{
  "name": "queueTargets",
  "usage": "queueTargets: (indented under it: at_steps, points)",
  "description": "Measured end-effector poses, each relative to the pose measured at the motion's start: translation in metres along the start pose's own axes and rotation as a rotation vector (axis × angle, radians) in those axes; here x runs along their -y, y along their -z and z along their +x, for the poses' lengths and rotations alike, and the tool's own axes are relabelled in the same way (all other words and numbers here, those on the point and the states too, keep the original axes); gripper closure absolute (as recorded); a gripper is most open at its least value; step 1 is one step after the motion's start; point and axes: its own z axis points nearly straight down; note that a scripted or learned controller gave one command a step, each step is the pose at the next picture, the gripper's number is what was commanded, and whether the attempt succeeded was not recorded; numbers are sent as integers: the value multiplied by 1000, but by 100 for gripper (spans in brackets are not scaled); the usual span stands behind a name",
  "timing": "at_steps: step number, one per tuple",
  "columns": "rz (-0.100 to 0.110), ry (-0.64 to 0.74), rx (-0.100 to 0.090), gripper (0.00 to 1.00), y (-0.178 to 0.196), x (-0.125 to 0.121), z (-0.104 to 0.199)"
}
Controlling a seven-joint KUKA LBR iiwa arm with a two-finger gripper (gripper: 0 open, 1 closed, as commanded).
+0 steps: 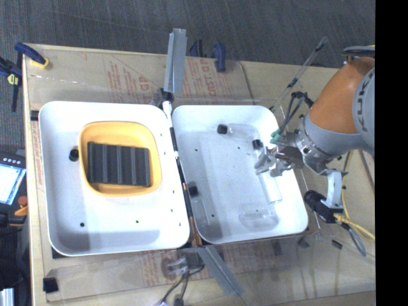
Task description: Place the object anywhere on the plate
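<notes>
In the camera view, above the counter (115, 62), 2 white bins are sitting side by side. The left bin (57, 222) is carrying a yellow plate (119, 133) with a dark ribbed rack (118, 164) lying on its middle; the plate is likely waiting there as the drop target. The right bin (217, 190) is holding a clear plastic object (271, 189), hard to make out, stretching from beside the tool (271, 162) down toward a rounded clear end near the bin's front right corner. The arm is reaching in from the right, its tool hanging low over the right bin's right side, touching or just above the clear object's upper end. I cannot tell whether the tool is released or clenched. The object is lying well apart from the plate, so I judge the transfer not yet done.
</notes>
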Motion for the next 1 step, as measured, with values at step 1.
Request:
queueTargets:
  at_steps: [1]
  points:
    - [-1,167,0,100,5,14,79]
